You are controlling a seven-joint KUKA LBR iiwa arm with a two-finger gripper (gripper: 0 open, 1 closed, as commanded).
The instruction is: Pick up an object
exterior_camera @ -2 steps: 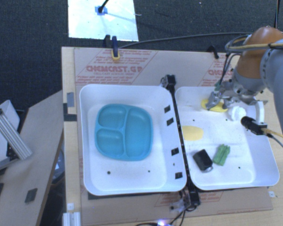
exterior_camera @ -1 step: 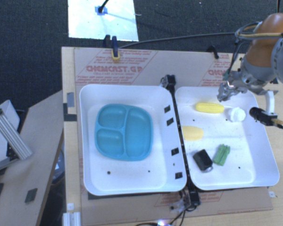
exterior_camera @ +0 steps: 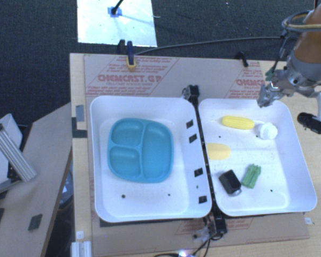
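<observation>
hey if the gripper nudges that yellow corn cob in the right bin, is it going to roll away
Probably, somewhat. The corn cob looks long and rounded, lying on its side on the flat bin floor, so a sideways nudge would likely roll it. It seems stiff, likely a light plastic toy. The white ball right beside its end might block some movement.

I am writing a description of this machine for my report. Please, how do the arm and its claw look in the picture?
The arm is grey metal with a rounded orange section near the wrist, ringed by a pale yellowish band. Thin dark cables run along it. The claw is small, of grey metal with darker tips; finer detail is too small to tell.
</observation>
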